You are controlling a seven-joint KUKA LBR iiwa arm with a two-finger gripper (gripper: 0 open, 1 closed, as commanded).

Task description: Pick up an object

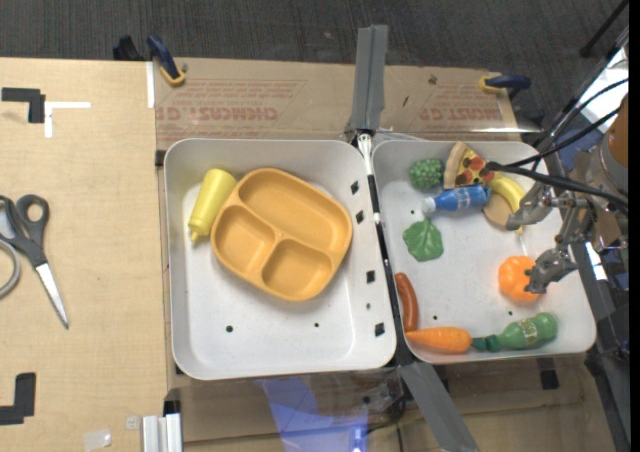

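Approach step, nothing lifted: the gripper hangs open at the right of the frame, one finger near the banana, the other touching the orange pepper. The pepper lies right of centre in the right bin — next move, in my judgement, is to straddle it and close. Room is tight toward the bin's right wall, freer to the left.

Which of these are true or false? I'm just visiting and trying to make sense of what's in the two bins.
1. A yellow divided plate lies in the left bin. True.
2. The scissors lie inside the right bin. False: they lie on the bench, left of both bins.
3. A carrot lies near the right bin's front edge. True.
4. The pizza slice sits on the plate. False: it lies at the back of the right bin.
5. The gripper hovers over the left bin. False: it is over the right bin, by an orange fruit.
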